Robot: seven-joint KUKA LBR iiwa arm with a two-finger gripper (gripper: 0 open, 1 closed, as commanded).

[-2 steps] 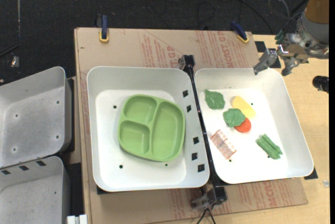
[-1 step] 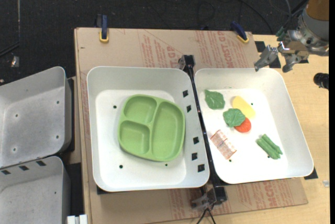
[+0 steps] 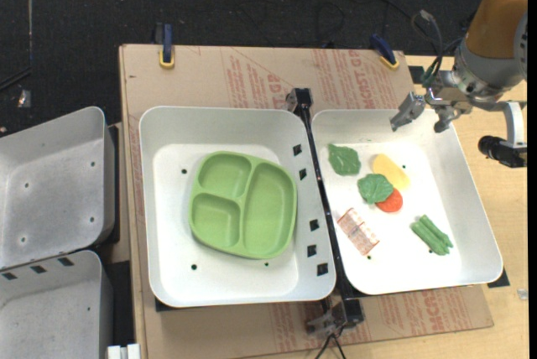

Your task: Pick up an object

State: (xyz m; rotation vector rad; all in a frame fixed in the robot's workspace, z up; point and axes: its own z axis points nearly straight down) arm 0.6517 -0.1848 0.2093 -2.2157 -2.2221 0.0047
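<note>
Nearest the camera, the right bin [image 3: 470,261] held the loose items. A pink-and-white wrapped piece [image 3: 357,231] lay near its left wall, tilted. To its right, well apart, a green ridged bundle [image 3: 431,234] lay at a slant toward the bin's right side.

Further in, 3 items sat clustered at mid-bin — a green leafy piece [image 3: 374,187] resting against and partly over an orange-red round piece [image 3: 391,201], with a yellow oblong piece [image 3: 390,170] touching them on the far side. Just left of that cluster, a second green leaf-shaped piece [image 3: 343,158] lay on its own, close to the divider between the bins.

The left bin [image 3: 159,181] carried 1 green tray [image 3: 244,204] with 3 compartments, set roughly centred and turned slightly off square; its compartments looked bare.

At the far right corner of the right bin, the gripper [image 3: 425,113] hung over the bin's far rim, above and apart from all items. Its 2 fingers [image 3: 406,115] were spread wide, nothing between them. The orange band and grey wrist [image 3: 495,30] rose behind it at the upper right.

Both bins sat on a cardboard sheet [image 3: 226,76] held by 2 clamps [image 3: 166,45] at its far edge — dark floor beyond.
</note>
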